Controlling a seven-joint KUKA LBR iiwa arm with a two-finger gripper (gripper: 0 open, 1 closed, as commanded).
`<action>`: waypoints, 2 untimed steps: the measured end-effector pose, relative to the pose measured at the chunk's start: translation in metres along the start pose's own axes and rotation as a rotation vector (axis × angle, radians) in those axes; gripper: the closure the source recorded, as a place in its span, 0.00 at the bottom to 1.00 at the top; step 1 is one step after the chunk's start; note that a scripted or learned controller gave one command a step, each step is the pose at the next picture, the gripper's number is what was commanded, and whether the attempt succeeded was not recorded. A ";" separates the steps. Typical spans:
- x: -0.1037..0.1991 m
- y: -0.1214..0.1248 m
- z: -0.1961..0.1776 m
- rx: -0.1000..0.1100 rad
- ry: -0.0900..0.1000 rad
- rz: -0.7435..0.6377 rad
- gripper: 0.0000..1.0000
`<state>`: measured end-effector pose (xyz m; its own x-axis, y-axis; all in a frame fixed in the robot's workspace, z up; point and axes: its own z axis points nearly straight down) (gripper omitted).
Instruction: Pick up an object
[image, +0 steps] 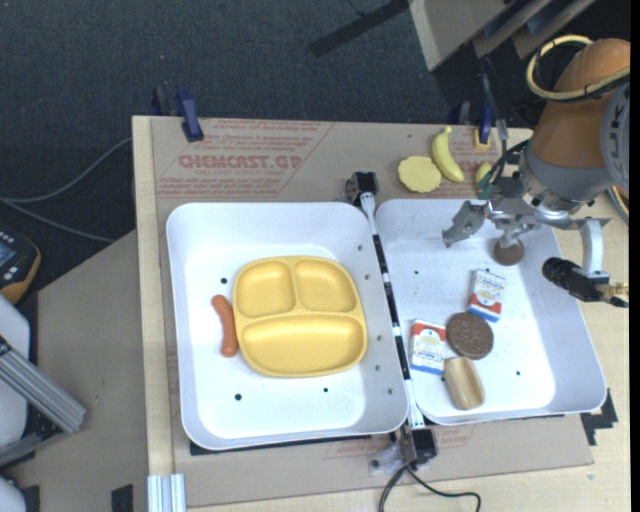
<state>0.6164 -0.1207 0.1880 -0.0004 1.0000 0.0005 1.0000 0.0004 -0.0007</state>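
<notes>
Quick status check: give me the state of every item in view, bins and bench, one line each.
Tray: flat in left bin, compartments bare.
Hot dog: lying against tray's left edge.
Cookie: flat in right bin.
Bread roll: lying below cookie.
Two cartons: lying flat, either side of cookie.
Banana: on bench, behind bins.
Yellow disc: on bench beside banana.
End effector: over right bin's back, nothing held.

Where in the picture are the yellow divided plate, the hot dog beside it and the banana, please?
yellow divided plate (297, 316): camera view, on the ridge where its three compartments meet.
hot dog (226, 325): camera view, middle of its length, left of the plate.
banana (447, 155): camera view, middle of its curve, on the board behind the right bin.
</notes>
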 end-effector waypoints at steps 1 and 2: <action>-0.046 -0.019 0.080 0.009 0.001 0.005 0.00; -0.044 -0.041 0.099 -0.013 -0.009 0.002 0.00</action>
<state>0.5753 -0.1649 0.0891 0.0016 1.0000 -0.0084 0.9999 -0.0015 0.0118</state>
